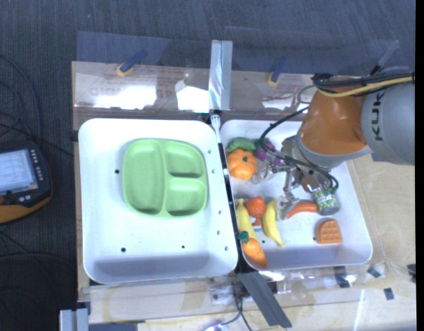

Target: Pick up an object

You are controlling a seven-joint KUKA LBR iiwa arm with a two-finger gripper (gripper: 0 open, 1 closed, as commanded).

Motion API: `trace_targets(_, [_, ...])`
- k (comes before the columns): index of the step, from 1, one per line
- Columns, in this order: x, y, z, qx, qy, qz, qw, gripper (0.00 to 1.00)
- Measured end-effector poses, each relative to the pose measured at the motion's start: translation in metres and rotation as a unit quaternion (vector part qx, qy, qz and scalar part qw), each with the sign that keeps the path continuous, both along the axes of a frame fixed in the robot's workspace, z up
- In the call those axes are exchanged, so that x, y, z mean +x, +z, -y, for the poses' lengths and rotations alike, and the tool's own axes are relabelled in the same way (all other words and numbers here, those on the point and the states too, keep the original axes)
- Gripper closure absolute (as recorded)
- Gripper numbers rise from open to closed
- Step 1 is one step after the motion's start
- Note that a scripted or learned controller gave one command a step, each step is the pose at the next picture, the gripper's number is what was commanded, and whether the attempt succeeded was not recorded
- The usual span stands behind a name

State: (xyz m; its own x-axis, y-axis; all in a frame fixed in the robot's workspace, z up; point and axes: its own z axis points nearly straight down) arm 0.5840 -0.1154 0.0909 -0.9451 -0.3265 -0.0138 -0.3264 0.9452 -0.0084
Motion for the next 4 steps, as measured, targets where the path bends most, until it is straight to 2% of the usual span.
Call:
trace_targets(1, [-0.013, 0.051, 0.068, -0.0012, 0.273, -0.005, 0.9621, 0.0])
trace_targets(2, [-0.055, 0.008, 0.082, -0.0062, 0.189, 0.007, 0.9819, 0.0])
trace_targets(3, [-0.062, 0.001, 0.067, -0.0036, 0.132, 0.001, 0.9912, 0.0])
trace_targets(4, [-0.073, 0.001, 0.032, -0.0037, 0.131, 0.001, 0.9914, 0.0])
